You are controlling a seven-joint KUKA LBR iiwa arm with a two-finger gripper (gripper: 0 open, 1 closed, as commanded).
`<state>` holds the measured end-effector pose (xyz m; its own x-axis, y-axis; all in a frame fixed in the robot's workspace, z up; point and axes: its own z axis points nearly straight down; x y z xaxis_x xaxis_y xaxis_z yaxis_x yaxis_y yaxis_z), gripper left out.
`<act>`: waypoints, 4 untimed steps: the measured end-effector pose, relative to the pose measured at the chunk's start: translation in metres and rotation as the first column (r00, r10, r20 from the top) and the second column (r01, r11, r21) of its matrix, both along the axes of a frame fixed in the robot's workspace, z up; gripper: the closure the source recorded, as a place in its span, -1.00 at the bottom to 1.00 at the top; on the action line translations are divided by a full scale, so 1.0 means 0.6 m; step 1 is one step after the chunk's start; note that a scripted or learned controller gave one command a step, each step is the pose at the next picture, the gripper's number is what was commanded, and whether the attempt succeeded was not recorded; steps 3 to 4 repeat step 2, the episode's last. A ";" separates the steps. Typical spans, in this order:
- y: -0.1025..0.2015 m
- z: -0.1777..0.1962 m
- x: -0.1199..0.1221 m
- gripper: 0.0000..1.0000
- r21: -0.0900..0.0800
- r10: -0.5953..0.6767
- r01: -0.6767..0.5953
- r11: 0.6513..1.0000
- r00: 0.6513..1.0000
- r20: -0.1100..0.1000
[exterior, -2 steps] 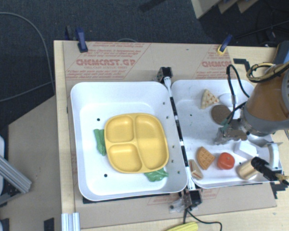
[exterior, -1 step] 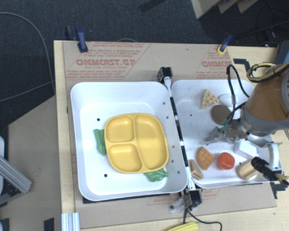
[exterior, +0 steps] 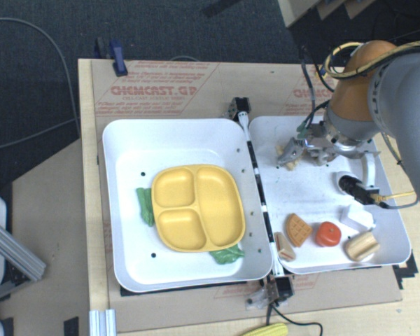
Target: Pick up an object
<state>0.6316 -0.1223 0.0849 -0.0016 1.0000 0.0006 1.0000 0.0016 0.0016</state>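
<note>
Five small pieces lie along the near wall of the right bin. A tan stick is at that wall's view-left end, followed by a brown waffle-patterned biscuit, a red tomato and a bread roll. A white block sits just behind the roll. Beyond the right bin's view-left wall is the second bin, bearing a yellow divided plate over green leaves.

Farther back, in the right bin's far view-left part, the arm holds its jaws low over the floor, well apart from the near row. I cannot tell whether the jaws are open or closed. A pale bit at their tips may be an object or part of them.

I judge this a reach with nothing clearly grasped. The next move calls for carrying the jaws toward the near wall and over one piece. The tomato looks free of its neighbours, so descending and closing there seems best.
</note>
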 end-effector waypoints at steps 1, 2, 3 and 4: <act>0.049 0.000 0.045 -1.00 -0.001 0.000 0.000 1.000 1.000 0.000; 0.048 0.018 0.046 1.00 -0.003 0.001 -0.001 1.000 1.000 0.003; 0.048 0.018 0.046 1.00 -0.003 0.001 -0.001 1.000 1.000 0.003; 0.048 0.018 0.046 1.00 -0.003 0.001 -0.001 1.000 1.000 0.003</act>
